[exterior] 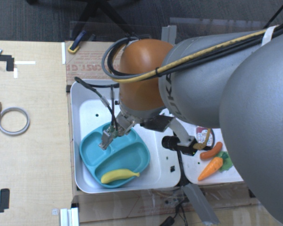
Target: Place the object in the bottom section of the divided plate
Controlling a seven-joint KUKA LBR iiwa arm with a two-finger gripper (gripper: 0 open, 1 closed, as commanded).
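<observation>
Teal divided plate holds a banana in its bottom section.

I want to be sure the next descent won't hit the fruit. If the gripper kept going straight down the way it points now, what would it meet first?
Most likely the floor of the blue divided plate, in its upper-left section under the gripper. The banana lies apart in the bottom section, off that line. Height above the plate is unclear.

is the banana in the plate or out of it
In: the yellow banana lies inside the blue divided plate, in its bottom section near the rim.
</observation>
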